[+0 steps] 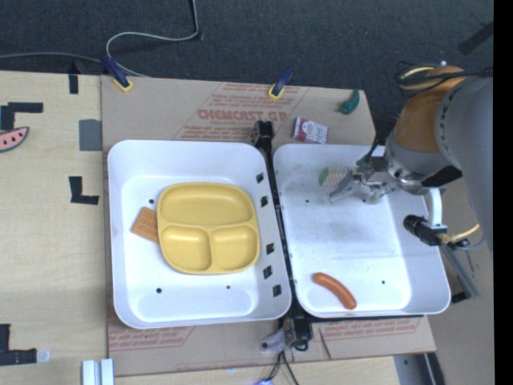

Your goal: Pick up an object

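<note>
Curved orange-red sausage (right bin)

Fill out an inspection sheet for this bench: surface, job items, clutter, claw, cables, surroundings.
Surface: two white bins side by side, left bin and right bin, resting on brown cardboard.
Job's things: sausage near the right bin's front; small green object at its back, beside the claw; yellow divided tray in the left bin, with a tan waffle-like piece poking out from its left edge.
Clutter: small red and white packet and a teal item on the cardboard behind the bins.
Claw: claw low over the right bin's back, next to the green object; grip state unclear.
Cables: black cable and pale cable behind the bench.
Surroundings: dark carpet.
</note>
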You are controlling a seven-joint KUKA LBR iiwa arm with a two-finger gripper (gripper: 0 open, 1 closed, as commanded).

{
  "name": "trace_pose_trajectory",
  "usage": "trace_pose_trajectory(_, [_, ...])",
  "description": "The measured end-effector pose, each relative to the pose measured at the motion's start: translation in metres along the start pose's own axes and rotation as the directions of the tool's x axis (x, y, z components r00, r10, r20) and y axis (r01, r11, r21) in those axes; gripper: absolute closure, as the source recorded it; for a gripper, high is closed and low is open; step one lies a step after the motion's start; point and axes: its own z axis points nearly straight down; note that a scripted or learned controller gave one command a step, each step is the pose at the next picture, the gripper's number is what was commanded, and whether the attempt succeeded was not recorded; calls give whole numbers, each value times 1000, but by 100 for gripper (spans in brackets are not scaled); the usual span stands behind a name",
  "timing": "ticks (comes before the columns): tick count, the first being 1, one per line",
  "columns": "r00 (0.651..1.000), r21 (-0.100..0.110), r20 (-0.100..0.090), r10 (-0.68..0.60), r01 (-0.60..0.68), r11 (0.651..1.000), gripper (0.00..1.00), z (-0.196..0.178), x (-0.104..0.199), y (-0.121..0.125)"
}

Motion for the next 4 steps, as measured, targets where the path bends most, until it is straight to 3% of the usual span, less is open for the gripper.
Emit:
trace_pose_trajectory(1, [1000,14,-8,-3,3,1000,0,11,-19,46])
trace_pose_trajectory(2, [1000,22,-9,-5,5,1000,100,2,-19,45])
trace_pose_trajectory(3, [1000,21,-8,-5,5,1000,0,2,-18,46])
trace_pose_trajectory(4, [1000,21,-7,-6,6,1000,100,-9,-18,46])
